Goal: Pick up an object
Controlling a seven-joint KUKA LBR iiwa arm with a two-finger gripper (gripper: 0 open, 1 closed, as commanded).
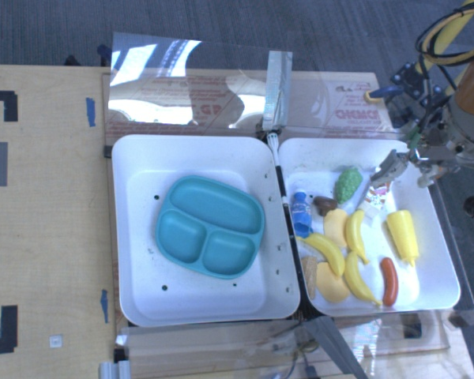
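The right bin [446, 271] holds several toy foods: a green broccoli piece [348, 184], a blue bottle [301, 214], a small brown piece [325, 204], bananas [355, 235], a yellow corn cob [402, 236], a red sausage [389, 280] and a yellow pear-like piece [332, 283]. My gripper [400, 178] hangs over the back right part of this bin, right of the broccoli and above the corn. Its fingers are spread open, with nothing between them.
The left bin [134, 172] contains a teal divided plate [209, 226]. A clear plastic sheet and a metal post [277, 93] stand behind the bins. The arm with its yellow cables [450, 34] comes in at the upper right.
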